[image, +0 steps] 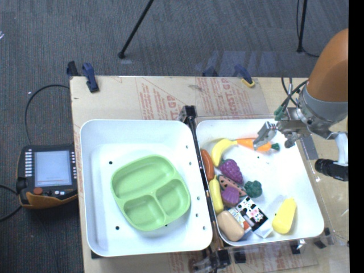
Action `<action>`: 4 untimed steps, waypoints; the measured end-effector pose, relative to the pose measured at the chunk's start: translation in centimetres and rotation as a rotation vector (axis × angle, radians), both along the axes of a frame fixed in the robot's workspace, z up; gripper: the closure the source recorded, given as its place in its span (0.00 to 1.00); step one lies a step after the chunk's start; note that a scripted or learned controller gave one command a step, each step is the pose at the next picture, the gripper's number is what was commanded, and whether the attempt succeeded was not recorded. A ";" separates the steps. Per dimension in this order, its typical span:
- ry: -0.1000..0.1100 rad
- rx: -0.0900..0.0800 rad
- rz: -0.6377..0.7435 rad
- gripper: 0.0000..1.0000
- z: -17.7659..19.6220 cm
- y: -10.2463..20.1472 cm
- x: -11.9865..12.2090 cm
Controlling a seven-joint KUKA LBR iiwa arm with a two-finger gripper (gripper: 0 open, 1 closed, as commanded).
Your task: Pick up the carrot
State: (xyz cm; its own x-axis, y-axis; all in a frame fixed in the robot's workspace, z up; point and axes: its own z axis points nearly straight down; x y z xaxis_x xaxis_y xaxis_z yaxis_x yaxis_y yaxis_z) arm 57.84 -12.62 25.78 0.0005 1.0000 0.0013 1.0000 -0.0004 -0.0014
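Two white bins sit side by side. The left bin [91, 152] holds one green tray [150, 193]. The right bin [304, 178] holds one carrot [254, 144], two bananas, two grape bunches, one broccoli and one lemon [284, 215]. The carrot lies near that bin's far wall, between the fingers of the gripper [269, 139], which close on its right end. The arm [329, 90] reaches in from the right, wrist angled down toward the carrot.

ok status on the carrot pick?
Gripper low in right bin, at the carrot. Carrot lies at bin's far side, grasp unconfirmed. Banana close beside carrot.
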 end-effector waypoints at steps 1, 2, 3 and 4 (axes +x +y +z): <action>0.014 0.002 -0.111 0.00 -13.2 -5.7 6.1; 0.005 0.007 -0.313 0.00 -17.1 -7.1 6.7; 0.005 0.004 -0.305 1.00 -16.1 -7.0 6.8; 0.006 0.003 -0.121 1.00 -17.2 -3.2 -3.8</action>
State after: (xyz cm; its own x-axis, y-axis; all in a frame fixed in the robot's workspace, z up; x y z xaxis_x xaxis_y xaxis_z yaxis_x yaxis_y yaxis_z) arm 54.07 -15.80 8.57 0.1216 0.9926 0.0035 0.9925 -0.1216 -0.0079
